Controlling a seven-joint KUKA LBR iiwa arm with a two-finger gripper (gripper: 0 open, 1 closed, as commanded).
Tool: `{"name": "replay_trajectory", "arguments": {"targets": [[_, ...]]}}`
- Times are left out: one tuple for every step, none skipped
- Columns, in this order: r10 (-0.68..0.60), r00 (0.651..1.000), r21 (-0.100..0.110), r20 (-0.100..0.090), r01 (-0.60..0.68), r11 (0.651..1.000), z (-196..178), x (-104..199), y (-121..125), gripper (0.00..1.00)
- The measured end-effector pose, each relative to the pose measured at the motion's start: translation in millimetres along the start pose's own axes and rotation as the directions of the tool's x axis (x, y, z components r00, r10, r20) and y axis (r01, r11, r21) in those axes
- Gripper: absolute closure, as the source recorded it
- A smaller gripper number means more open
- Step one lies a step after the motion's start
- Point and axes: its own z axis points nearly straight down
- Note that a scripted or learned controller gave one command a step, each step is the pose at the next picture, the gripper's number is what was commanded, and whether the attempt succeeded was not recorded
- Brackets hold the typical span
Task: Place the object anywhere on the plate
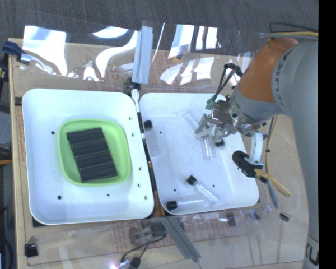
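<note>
Dark block (92, 154) rests on green plate (65, 170); gripper (211, 129) hovers well right of plate, finger state indiscernible.

The arm (285, 77) runs out past the picture's 3 o'clock edge, so its upper part is cut off. At the pincer (213, 130), metal parts crowd together and the fingers cannot be told apart. A clear tube (206, 148) just at its 6 o'clock is faint against the right bin (168, 150). Glare blurs the bench (73, 66) toward 12 o'clock.
</note>
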Motion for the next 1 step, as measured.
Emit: {"name": "replay_trajectory", "arguments": {"targets": [[0.000,1.000,0.000,0.000,0.000,1.000,0.0,0.0,0.0,0.00]]}}
